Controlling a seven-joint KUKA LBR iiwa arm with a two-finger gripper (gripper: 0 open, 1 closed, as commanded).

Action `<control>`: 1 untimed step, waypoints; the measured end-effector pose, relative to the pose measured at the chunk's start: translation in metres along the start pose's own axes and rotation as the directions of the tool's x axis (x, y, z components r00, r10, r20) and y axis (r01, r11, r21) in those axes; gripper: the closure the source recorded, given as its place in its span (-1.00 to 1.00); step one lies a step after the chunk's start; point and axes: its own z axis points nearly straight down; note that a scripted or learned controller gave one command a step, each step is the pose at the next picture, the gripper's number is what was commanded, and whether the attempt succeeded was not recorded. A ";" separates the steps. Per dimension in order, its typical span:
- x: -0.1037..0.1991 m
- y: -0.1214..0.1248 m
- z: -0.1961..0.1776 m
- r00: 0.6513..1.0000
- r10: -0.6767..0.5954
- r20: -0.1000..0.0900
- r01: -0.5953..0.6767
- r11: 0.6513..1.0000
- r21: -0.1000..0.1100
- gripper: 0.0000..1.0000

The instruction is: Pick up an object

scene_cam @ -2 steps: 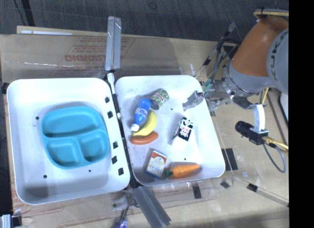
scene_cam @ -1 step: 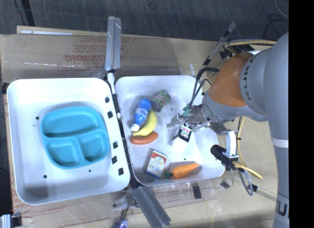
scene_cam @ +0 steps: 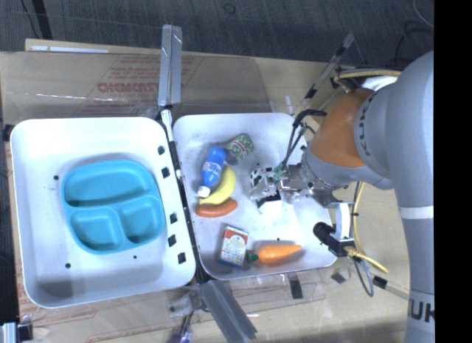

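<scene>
The right bin (scene_cam: 188,131) holds several toy foods: a blue bottle (scene_cam: 214,164), a green can (scene_cam: 240,144), a yellow banana (scene_cam: 222,188), a red sausage (scene_cam: 216,209), a small carton (scene_cam: 233,247) and an orange carrot (scene_cam: 278,253). My gripper (scene_cam: 264,186) reaches in from the right and hangs low over the middle of this bin, just right of the banana. A small black-and-white thing (scene_cam: 257,177) sits at its tip; whether it is held I cannot make out.
The left bin (scene_cam: 29,186) holds a blue divided tray (scene_cam: 110,205). A metal divider (scene_cam: 169,65) stands between the bins at the back. The arm's grey body and orange band (scene_cam: 343,131) cover the right bin's right side, with cables nearby.
</scene>
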 end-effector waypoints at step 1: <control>0.000 0.001 -0.011 1.000 -0.004 -0.001 0.004 1.000 0.000 1.00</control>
